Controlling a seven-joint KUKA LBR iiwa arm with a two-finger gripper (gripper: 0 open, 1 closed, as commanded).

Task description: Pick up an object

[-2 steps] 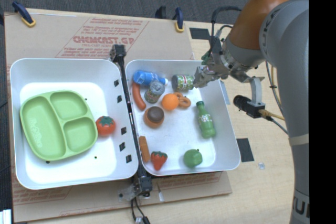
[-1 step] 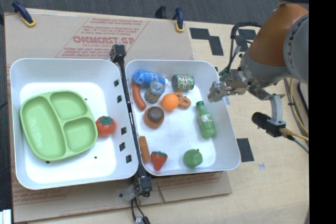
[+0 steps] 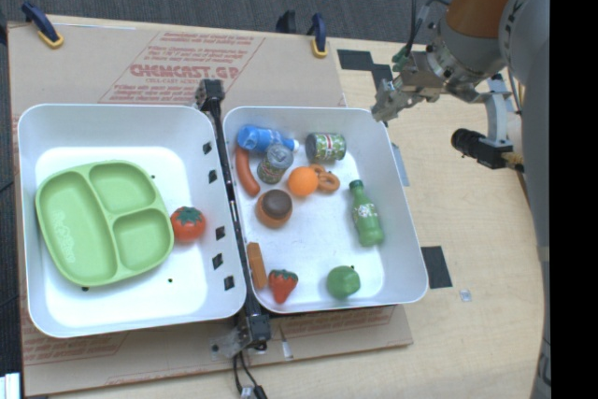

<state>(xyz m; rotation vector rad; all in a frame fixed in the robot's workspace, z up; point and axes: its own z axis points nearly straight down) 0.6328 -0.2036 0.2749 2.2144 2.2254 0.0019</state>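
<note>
1. Our two-finger gripper (image 3: 381, 110) hangs just outside the upper right corner of the right white plastic bin (image 3: 404, 229). We cannot tell from this slanted view how its claw stands, and we see nothing held in it.
2. The task names no special object, so we judge the small green plastic bottle (image 3: 366, 214) a good candidate. It lies on its side near the right wall of this bin, apart from its neighbours.
3. We think it is light, stiff and a little slippery, and it may roll. We would take it across the middle of the body, not on the narrow neck.
4. Left of the bottle, an orange toy ball (image 3: 302, 181), a green tin can (image 3: 325, 146) and a brown round toy (image 3: 275, 207) lie close together, so there is less room.
5. Below the bottle sits a green toy apple (image 3: 343, 281), also free.
6. The bin floor looks smooth and white. Left of this bin, a second white bin (image 3: 121, 308) holds a green divided plate (image 3: 65, 229) and a red toy tomato (image 3: 187, 222).
</note>
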